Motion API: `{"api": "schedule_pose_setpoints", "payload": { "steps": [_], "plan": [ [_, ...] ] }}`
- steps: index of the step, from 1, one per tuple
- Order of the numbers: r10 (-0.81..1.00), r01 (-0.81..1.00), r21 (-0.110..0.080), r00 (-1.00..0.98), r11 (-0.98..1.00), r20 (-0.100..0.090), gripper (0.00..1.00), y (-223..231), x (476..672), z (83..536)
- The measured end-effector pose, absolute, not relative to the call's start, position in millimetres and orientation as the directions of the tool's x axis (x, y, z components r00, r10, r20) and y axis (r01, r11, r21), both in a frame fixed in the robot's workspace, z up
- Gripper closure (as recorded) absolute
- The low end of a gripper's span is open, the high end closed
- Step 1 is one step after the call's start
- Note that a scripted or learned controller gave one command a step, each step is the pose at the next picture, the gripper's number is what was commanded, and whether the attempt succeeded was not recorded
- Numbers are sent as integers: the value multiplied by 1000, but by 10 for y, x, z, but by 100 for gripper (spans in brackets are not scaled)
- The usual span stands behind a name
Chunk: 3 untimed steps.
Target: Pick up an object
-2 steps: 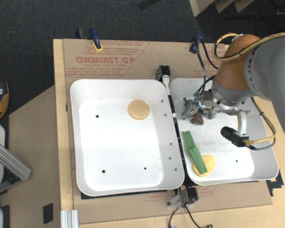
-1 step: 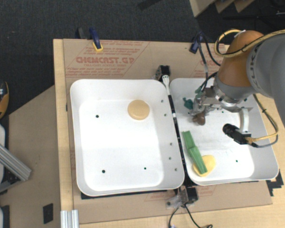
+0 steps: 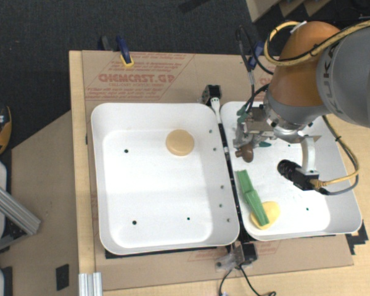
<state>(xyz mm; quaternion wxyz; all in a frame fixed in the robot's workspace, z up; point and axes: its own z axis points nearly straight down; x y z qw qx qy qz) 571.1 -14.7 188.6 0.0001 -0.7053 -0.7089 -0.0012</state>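
The gripper hangs low over the right bin, close to the divider where the two bins meet. Something small and dark brown shows at its tip, but whether the fingers are parted or closed, or have anything between them, I cannot tell from this slanted look down.

Just toward the camera from the gripper, a green bar lies along the divider. Its near end touches a yellow piece, probably because loose things slide together on the shallow floor.

A tan disc sits alone in the left bin, on the far side of the divider, well apart from the gripper.

Judging by its position, the arm is working the right bin, with the green bar the closest candidate.
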Motion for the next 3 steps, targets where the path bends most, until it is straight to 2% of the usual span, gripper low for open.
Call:
{"api": "schedule_pose_setpoints", "payload": {
  "steps": [1, 2, 3],
  "plan": [
    [1000, 1000, 6, -4, 4, 1, 100, 107, 5595, 2564],
    [1000, 1000, 7, -8, 8, 3, 100, 748, 5278, 3177],
    [1000, 1000, -6, -2, 2, 0, 100, 914, 5217, 2757]
  ]
}}
